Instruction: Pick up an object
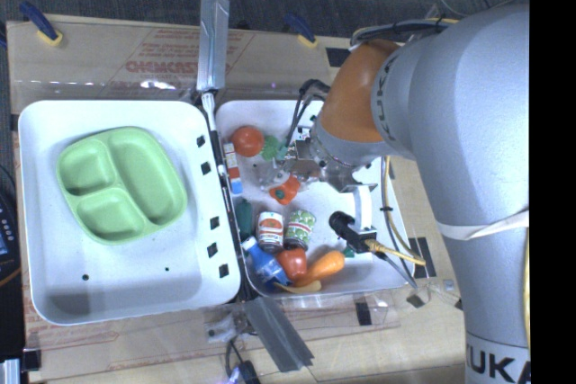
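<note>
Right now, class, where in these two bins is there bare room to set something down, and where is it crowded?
Bare floor borders the green tray in the left bin, widest along its near edge. The right bin is crowded: tomato, cans, carrot and the arm.

Bare floor around green tray (121,183); cluttered right bin (261,111).

The arm came in over the right bin (396,281), with its gripper (286,159) hanging low among the clutter, right above a small orange-red piece (285,190). A red tomato (248,140) sat just left of the gripper. Further toward the bin's near edge stood two little cans (284,229), with a carrot (326,265) and a blue thing (261,263) beyond them. The left bin (54,283) held a green divided tray (121,184).
</note>
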You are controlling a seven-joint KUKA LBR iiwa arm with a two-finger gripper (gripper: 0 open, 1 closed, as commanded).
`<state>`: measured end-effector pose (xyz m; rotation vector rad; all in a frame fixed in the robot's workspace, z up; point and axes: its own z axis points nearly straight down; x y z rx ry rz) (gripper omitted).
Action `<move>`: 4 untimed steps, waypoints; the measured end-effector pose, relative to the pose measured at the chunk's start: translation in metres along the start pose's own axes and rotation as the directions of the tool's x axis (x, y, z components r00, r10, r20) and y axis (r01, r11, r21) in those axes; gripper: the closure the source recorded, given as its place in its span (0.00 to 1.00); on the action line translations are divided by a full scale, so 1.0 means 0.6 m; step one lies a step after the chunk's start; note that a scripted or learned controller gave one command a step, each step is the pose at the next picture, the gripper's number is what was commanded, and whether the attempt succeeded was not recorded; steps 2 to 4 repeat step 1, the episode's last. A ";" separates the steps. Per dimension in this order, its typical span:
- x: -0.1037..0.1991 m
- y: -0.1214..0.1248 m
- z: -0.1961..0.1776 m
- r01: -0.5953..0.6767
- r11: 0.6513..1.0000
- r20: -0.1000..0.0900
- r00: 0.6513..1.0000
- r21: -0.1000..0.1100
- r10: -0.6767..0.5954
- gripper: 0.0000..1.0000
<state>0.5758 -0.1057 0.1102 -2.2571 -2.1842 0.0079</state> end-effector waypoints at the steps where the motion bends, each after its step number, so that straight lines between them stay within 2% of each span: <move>1: 0.077 0.118 -0.139 0.015 1.000 -0.004 1.000 -0.004 -0.015 1.00; 4: 0.077 0.118 -0.139 0.015 1.000 -0.004 1.000 -0.004 -0.015 1.00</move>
